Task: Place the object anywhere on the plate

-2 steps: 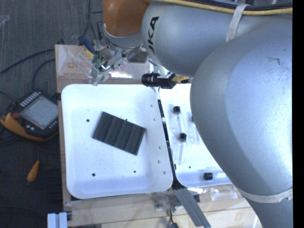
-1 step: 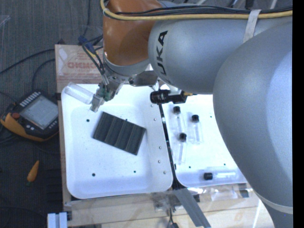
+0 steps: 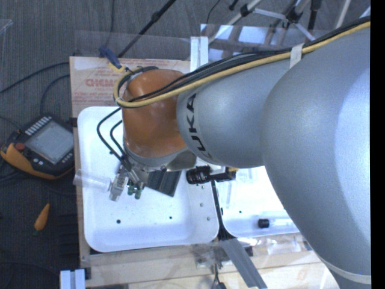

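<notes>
1. At the far left, on the grey floor, lies a teach pendant (image 3: 45,146) with an orange body and a grey screen.
2. In front of it a small orange tool (image 3: 41,217) lies on the floor, well apart from the bench.
3. Behind the bins lies a brown cardboard sheet (image 3: 96,83) with red print.
4. The left white bin (image 3: 150,227) lies on the bench, and its front part is bare.
5. The gripper (image 3: 123,186) hangs over the left part of this bin and points down and to the left. It is blurred and small, so I cannot tell if it is released or clenched, or if it holds anything.
6. Just right of it is a dark flat piece (image 3: 166,182); I cannot tell what it is.
7. Above the gripper is the orange band (image 3: 150,116), with black and yellow cables around it.
8. The grey arm (image 3: 289,119) covers most of the right half.
9. The right white bin (image 3: 243,215) shows partly under the arm.
10. A small black object (image 3: 263,223) lies in the right bin near its front wall, well apart from the gripper. It may be the task's thing, but I cannot tell.
</notes>
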`<action>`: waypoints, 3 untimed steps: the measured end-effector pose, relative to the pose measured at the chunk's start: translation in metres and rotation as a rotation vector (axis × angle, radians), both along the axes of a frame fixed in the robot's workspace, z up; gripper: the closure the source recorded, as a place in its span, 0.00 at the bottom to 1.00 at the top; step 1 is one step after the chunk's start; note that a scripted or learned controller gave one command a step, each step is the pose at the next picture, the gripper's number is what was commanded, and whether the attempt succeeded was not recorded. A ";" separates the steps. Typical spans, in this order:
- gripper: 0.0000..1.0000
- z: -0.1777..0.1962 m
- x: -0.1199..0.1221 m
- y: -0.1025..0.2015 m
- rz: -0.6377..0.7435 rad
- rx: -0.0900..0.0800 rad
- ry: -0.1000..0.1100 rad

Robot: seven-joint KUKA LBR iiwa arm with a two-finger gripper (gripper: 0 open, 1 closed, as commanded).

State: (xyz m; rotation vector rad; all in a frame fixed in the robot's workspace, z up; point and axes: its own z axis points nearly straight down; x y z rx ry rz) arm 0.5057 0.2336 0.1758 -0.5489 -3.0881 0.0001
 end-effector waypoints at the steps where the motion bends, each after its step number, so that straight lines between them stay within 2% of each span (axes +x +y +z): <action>1: 1.00 0.097 0.061 -0.001 0.227 0.000 -0.006; 2: 1.00 0.058 -0.012 0.000 0.427 0.001 -0.002; 3: 1.00 0.238 0.065 -0.001 0.648 0.002 -0.008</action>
